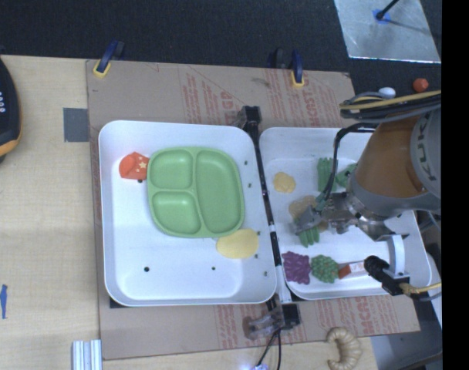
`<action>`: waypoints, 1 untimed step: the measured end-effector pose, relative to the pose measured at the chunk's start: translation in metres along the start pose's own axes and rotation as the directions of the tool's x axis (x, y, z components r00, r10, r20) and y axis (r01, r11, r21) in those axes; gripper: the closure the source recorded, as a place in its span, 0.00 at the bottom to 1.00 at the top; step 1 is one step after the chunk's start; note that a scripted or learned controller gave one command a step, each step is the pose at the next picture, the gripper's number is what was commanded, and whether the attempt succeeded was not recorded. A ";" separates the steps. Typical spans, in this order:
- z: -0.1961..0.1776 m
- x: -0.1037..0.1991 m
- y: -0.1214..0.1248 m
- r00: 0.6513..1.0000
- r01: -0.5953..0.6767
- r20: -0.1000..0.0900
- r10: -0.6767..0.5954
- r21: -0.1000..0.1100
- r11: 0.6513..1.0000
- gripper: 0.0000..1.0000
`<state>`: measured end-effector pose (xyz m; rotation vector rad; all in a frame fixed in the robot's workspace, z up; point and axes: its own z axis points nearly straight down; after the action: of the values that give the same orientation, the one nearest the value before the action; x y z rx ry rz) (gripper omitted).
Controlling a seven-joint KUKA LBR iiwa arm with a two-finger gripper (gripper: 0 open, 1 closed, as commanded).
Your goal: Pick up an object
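A grey robot arm with an orange band reaches into the right bin of two shallow white bins on a tabletop, its hand lowered among a scatter of toy food. Whether the hand is spread or pressed together cannot be told from this angle, and nothing can be seen pinched in it.

The hand sits over a tan piece, with a small green item just below it. Just above and to its right stands a green stalk-like toy; up and to the left lies a small yellow piece. Below the hand, near the bin's lower edge, a purple grape bunch and a green grape bunch lie side by side, with a red-and-white tube just to their right.

Well to the left of the hand, the left bin holds a green divided plate, a red toy touching the plate's upper left corner, and a yellow lemon-shaped piece at its lower right edge.
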<state>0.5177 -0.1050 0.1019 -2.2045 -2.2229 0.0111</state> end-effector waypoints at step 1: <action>-0.016 -0.003 0.001 1.000 0.000 0.004 0.000 -0.006 1.000 1.00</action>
<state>0.5191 -0.1080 0.1182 -2.2092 -2.2282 0.0081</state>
